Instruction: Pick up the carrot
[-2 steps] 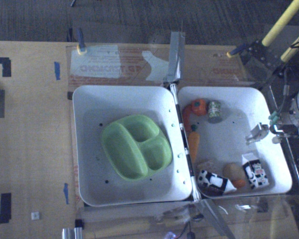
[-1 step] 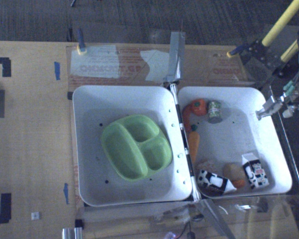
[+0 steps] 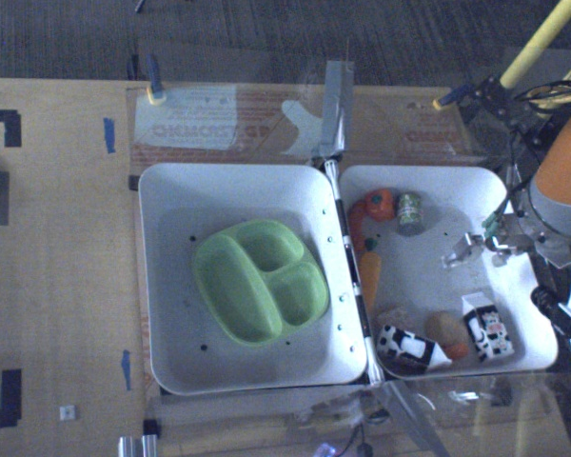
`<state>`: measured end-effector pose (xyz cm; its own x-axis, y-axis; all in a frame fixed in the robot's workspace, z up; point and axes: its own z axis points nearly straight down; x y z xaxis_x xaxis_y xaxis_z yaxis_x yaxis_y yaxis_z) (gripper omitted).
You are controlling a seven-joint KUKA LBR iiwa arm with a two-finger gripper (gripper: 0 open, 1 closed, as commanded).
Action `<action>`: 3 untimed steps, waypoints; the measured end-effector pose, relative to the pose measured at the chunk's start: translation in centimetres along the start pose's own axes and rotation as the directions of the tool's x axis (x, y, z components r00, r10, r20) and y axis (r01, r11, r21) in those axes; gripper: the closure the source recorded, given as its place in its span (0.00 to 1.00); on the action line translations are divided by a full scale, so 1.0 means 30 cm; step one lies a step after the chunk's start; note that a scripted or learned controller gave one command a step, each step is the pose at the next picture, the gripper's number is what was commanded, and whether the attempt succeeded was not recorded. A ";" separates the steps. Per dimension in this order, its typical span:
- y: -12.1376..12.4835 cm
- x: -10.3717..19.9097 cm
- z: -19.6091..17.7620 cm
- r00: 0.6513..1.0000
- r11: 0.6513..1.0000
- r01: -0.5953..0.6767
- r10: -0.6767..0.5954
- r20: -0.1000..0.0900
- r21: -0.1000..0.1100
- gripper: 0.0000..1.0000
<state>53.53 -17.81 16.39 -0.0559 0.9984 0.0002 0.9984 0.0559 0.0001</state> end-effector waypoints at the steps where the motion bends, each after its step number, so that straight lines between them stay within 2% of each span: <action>1: 0.068 0.175 0.257 0.982 0.982 0.188 -0.188 0.002 -0.005 0.00; 2: 0.072 0.173 0.220 0.983 0.982 0.186 -0.186 0.003 -0.010 1.00; 3: 0.095 0.153 -0.043 0.999 0.999 -0.042 0.042 0.002 -0.003 1.00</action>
